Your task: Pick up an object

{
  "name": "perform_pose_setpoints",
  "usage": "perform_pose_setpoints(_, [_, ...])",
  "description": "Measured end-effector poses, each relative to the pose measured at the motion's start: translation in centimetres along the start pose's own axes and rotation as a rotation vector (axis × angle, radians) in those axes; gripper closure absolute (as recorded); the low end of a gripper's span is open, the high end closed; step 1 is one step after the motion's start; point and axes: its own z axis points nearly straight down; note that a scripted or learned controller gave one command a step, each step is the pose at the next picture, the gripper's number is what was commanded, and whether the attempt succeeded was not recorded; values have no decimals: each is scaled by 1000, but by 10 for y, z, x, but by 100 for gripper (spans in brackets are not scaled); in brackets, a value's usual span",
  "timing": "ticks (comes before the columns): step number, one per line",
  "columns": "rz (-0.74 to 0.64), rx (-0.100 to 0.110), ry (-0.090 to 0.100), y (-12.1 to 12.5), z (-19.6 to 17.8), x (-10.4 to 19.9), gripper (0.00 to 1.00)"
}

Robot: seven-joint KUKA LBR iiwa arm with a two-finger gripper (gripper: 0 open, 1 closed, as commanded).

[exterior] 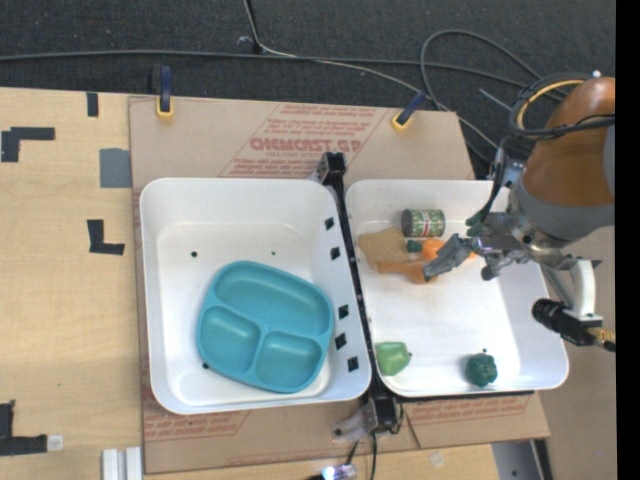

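My tool (440, 263) sits low in the right white bin (520, 368), grip unreadable; small orange carrot-like piece (420, 268) at its tip, nothing lifted yet

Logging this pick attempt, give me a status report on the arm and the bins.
Gripper low in right bin, beside the tan piece and small can. Nothing seen held. Teal divided tray in left bin.

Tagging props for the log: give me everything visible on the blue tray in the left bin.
The blue tray is a turquoise, plastic-looking divided plate with rounded corners and three compartments: one long, two smaller. It lies flat and face up on the floor of the left bin, turned at a slant to the walls, toward the bin's near right part. Nothing shows in its compartments; the gripper is over the other bin.
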Motion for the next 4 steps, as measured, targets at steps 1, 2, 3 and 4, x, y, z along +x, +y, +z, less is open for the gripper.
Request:
perform_pose_setpoints(1, [-4,-14,-2,3,-7,0,0])
perform_pose_setpoints(2, [-2,-10,-2,4,54,-6,0])
perform_pose_setpoints(3, [-4,-9,-1,1,111,4,0])
perform_pose_setpoints(4, [-3,-14,-3,1,141,4,0])
